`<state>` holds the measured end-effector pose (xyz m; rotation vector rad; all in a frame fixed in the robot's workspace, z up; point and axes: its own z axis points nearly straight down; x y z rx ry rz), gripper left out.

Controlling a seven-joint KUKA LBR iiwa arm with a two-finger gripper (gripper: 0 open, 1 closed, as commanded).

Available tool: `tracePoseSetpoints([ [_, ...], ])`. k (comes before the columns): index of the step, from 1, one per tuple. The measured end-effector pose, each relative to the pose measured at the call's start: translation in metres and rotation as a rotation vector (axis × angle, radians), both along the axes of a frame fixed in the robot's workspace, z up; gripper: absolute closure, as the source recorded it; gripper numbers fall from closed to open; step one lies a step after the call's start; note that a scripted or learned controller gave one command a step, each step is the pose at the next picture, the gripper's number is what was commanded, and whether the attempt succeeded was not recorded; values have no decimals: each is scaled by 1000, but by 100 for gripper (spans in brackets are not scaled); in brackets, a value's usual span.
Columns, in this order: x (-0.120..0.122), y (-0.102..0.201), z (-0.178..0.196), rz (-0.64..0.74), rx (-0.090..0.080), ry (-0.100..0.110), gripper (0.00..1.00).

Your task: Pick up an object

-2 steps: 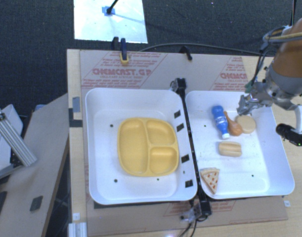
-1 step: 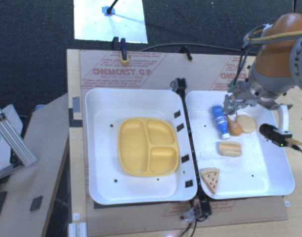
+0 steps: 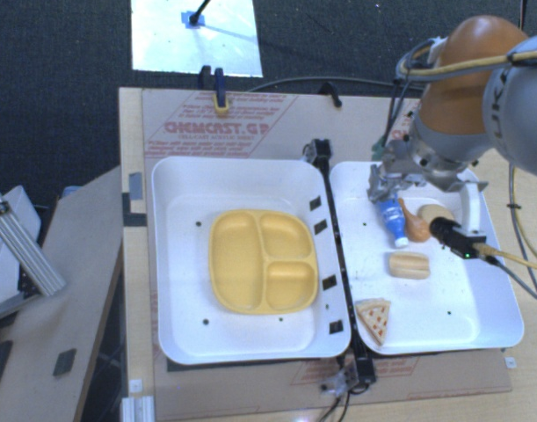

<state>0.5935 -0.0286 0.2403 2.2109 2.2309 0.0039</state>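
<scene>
My gripper (image 3: 384, 185) hangs low over the far part of the right bin (image 3: 488, 319), just above the top end of a blue and white tube (image 3: 393, 221) that lies on the bin floor. An orange carrot-like piece (image 3: 416, 224) lies right beside the tube. A tan bread roll (image 3: 410, 265) rests nearer the middle of the bin. A pizza slice toy (image 3: 374, 318) sits at the bin's near left corner. The arm's body hides the bin's far right part.
The left bin (image 3: 176, 236) holds a yellow divided plate (image 3: 263, 260). A black divider with clips (image 3: 328, 227) runs between the two bins. A black cable with a connector (image 3: 453, 236) crosses the right bin's right side.
</scene>
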Motion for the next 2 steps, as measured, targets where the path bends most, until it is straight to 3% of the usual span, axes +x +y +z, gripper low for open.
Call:
tracePoseSetpoints([
  [2,5,118,-13,1,1,1,100],
])
